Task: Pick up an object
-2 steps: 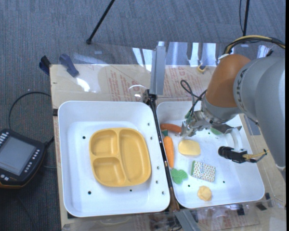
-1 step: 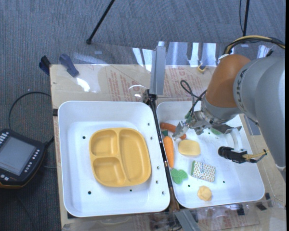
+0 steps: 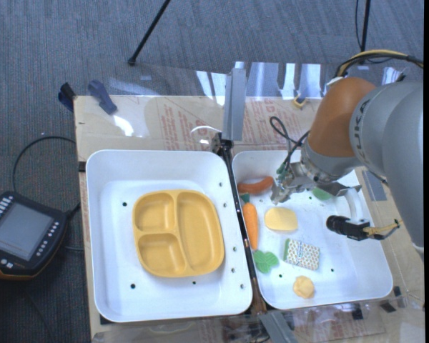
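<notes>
Camera view, from above and at a slant: two shallow white plastic bins sit side by side on a brown tabletop [image 3: 164, 123]. The left bin [image 3: 107, 227] carries a yellow plastic tray with three compartments [image 3: 178, 232], lying flat near its middle. The right bin [image 3: 357, 266] carries the loose objects. A red-orange sausage-shaped toy [image 3: 255, 185] lies at its upper left, beside the wall shared by the bins. Below it an orange toy carrot [image 3: 251, 224] lies lengthwise along that wall, with a small green leafy piece [image 3: 265, 261] just past its lower end. A pale yellow rounded lump [image 3: 281, 220] sits near the bin's middle; below it lie a small rectangular pad with a green-dotted pattern [image 3: 302, 254] and, nearer the front wall, a small yellow-orange lump [image 3: 304, 286]. A green object [image 3: 320, 191] shows partly from under the arm.

The grey arm with its orange band [image 3: 343, 120] reaches in from the right, and its hand [image 3: 284, 189] hangs low over the upper left of the right bin, between the sausage-shaped toy and the pale yellow lump. Whether the hand is released or clenched cannot be told, and nothing can be seen held in it. A black handheld control unit with a screen [image 3: 18, 233] rests on the grey carpet at far left.
</notes>
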`<state>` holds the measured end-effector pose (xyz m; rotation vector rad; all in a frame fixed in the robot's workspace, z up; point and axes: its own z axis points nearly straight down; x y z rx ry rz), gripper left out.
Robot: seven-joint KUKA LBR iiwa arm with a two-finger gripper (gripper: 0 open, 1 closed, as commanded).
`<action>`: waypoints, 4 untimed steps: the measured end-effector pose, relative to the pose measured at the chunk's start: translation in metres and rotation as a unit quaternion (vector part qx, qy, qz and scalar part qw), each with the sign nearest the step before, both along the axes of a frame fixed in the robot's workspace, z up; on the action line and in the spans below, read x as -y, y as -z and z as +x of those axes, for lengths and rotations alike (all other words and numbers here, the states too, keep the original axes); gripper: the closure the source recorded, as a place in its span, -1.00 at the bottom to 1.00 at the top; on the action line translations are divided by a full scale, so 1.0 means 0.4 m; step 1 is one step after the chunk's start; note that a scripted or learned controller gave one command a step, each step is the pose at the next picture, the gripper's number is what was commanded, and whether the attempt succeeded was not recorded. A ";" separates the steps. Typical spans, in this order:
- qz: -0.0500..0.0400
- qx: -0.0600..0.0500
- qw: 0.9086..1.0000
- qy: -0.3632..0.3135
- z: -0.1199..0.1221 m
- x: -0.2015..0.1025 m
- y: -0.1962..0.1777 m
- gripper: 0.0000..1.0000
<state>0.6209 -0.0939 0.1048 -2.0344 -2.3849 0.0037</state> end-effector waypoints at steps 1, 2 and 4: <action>0.000 0.000 1.000 0.000 -0.001 0.000 0.001 -1.00; -0.001 0.000 0.999 -0.043 -0.175 0.072 0.048 -1.00; 0.001 -0.001 1.000 -0.014 -0.361 0.065 0.026 1.00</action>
